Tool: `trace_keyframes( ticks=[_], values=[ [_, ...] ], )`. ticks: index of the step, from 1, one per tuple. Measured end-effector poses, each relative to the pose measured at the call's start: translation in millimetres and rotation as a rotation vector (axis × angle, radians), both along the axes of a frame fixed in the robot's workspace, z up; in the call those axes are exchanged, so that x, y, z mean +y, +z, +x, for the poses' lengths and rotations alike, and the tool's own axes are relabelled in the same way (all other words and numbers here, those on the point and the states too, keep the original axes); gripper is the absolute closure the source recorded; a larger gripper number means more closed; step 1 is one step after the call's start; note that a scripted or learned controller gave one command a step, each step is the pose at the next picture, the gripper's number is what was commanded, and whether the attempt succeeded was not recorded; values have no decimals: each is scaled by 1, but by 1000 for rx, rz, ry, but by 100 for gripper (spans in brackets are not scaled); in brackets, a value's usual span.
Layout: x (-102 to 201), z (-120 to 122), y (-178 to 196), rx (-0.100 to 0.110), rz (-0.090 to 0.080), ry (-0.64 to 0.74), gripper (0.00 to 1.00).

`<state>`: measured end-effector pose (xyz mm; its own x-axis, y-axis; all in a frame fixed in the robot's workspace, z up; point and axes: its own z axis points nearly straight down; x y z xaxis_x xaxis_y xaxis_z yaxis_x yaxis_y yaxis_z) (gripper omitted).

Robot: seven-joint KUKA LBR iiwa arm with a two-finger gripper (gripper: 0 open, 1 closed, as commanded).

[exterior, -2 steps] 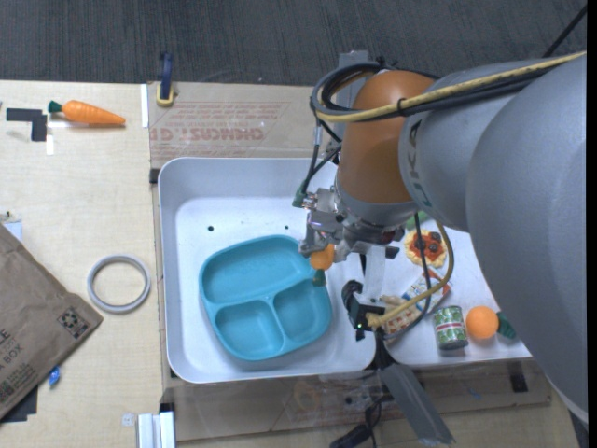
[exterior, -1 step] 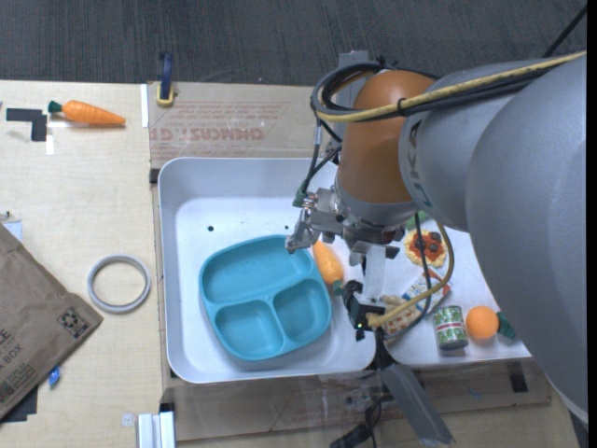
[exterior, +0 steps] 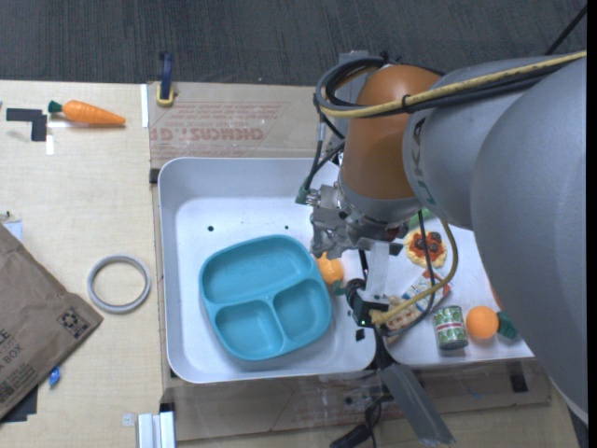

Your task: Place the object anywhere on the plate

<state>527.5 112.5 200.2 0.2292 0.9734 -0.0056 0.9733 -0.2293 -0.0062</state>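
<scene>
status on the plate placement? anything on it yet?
Done: the arm has reached the left bin, beside the blue plate. In hand: a small orange object sits at the plate's right rim, just under the gripper; the wrist hides whether it is gripped. Left: the plate's three compartments show nothing in them, so the placement itself is not done. A can and an orange ball lie in the right bin.

Lying under even light: a pale wood bench running to the left edge, dark grey carpet beyond its far edge. Resting near the bench's far left corner, a toy carrot; sitting nearer the front, a tape ring; overhanging the front left corner, a brown box.
</scene>
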Motion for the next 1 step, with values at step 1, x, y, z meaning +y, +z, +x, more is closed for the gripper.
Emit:
trace_keyframes(
  ticks=[1],
  values=[
    [-66, 7, -10, -3, 1, -191, 100]
  ],
)
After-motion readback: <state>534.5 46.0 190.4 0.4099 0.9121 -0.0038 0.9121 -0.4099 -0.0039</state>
